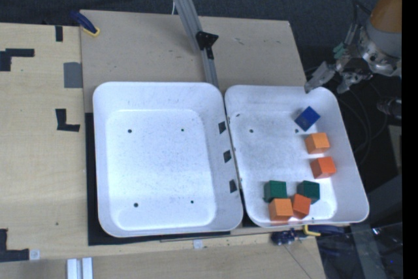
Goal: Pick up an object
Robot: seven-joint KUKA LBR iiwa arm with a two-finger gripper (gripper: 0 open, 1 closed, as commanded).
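Matte orange cubes (290, 206) crowd the smooth white right bin's (261, 140) near edge; gripper (324, 77) grip state unreadable.

The wooden bench (150, 49) bears two white bins (108, 140) side by side.

7 blocks (307, 170) (right bin (248, 140))

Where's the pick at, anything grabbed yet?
Done: nothing that shows. All seven blocks lie in the right bin: the blue block, orange ones and green ones.
In hand: the gripper sits over that bin's far right corner, just beyond the blue block, with nothing visible between its fingers.
Left: descend on a block, probably the blue one as nearest, close and lift.
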